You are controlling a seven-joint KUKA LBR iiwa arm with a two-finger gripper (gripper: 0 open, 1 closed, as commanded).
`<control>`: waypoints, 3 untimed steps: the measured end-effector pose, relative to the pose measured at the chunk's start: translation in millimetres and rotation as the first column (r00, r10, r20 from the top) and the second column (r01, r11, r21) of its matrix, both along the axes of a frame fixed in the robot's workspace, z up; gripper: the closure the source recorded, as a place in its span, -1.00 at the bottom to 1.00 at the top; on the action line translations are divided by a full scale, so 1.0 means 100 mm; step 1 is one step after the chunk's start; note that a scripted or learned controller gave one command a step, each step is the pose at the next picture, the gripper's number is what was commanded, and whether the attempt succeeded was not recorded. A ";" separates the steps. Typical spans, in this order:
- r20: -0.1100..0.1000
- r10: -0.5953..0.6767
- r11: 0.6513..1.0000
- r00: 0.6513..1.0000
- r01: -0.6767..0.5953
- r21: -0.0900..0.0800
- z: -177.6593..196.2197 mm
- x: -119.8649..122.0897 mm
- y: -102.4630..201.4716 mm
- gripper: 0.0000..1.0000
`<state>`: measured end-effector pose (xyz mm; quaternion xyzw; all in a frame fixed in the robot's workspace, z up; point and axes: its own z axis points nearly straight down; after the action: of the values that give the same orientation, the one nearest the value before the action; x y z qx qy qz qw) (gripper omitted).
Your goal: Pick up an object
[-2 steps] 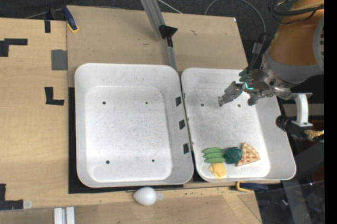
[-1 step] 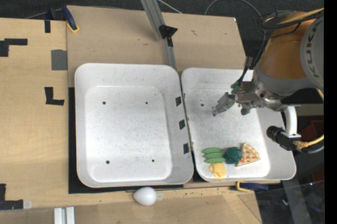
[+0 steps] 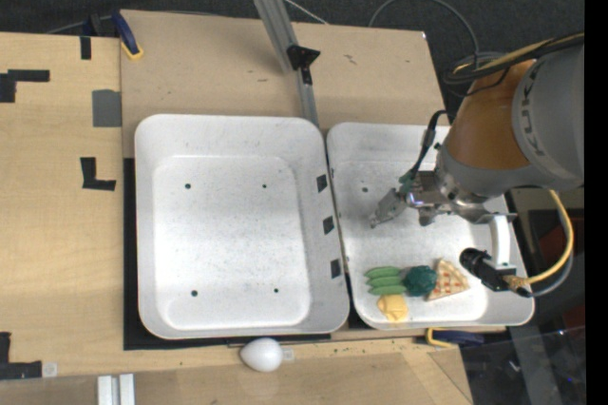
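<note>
From above, the tool [image 3: 404,206] hangs over the middle of the right bin [image 3: 366,151], its fingers spread apart and gripping nothing. The objects lie well apart from it at that bin's near edge: green pods [image 3: 384,277], a dark green piece [image 3: 418,279], a yellow piece [image 3: 392,306] and a pizza slice [image 3: 449,280]. A white egg-shaped object [image 3: 262,355] rests on the desk [image 3: 228,51] in front of the left bin [image 3: 161,132].

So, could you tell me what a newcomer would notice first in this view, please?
Probably the grey and orange arm reaching in from the right, its gripper above the right bin. Next, the cluster of small toys at that bin's near edge, then the white egg-like object outside the bins.
</note>
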<state>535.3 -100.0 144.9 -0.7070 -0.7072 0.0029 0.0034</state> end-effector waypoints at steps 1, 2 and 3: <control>0.001 0.001 1.000 1.000 -0.001 0.000 -0.54 -0.02 0.01 -1.00; 0.004 0.002 1.000 1.000 -0.002 0.000 -0.41 -0.01 0.01 1.00; 0.014 0.001 1.000 1.000 -0.001 -0.002 0.20 0.06 0.01 1.00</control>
<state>541.7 -99.0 164.6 -0.7066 -0.7076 -0.0013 -0.0020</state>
